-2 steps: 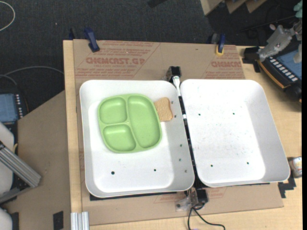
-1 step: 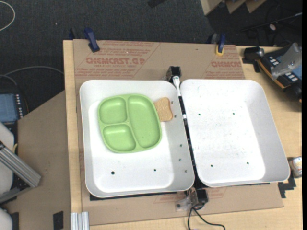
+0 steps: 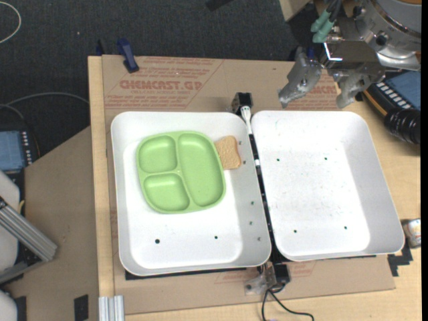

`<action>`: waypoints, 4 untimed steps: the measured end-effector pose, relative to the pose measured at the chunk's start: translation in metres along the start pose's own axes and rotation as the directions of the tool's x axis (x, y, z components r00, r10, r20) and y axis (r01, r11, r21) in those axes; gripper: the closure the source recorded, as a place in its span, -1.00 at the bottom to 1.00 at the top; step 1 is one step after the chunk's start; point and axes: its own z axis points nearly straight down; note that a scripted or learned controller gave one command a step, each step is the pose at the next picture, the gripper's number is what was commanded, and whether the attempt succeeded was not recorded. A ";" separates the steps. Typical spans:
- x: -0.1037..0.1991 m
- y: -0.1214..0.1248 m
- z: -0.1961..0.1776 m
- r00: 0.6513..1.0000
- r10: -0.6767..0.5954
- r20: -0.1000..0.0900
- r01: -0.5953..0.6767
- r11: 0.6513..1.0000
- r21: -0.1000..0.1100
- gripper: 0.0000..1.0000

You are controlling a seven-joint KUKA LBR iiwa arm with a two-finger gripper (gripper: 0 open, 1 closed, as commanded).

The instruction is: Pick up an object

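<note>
Hovering above the far edge of the right bin [image 3: 374, 199], the tool [image 3: 324, 85] has its two fingers spread wide with nothing between them, so the pick looks not yet begun: reaching, closing and lifting all remain. In the left bin [image 3: 134, 246] lies a green divided plate [image 3: 180, 171]; touching its right rim is a tan cracker [image 3: 229, 152], long axis running near-to-far, tilted slightly.

A light green divided plate [image 3: 180, 172] with three compartments lies flat in the left bin [image 3: 134, 246], toward its far half. A tan, toast-like slice [image 3: 229, 152] lies flat touching the plate's right edge, near the bin's right wall.
</note>
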 end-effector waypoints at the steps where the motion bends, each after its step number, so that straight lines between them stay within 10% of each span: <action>1: 0.087 -0.004 0.000 1.000 0.006 0.000 -0.006 1.000 0.000 -1.00; 2: 0.114 -0.003 0.000 1.000 0.013 0.001 -0.013 1.000 -0.001 -1.00; 3: 0.113 -0.003 -0.011 1.000 0.015 0.000 -0.015 1.000 -0.004 1.00; 4: 0.149 -0.003 0.050 1.000 0.014 0.005 -0.014 1.000 0.010 1.00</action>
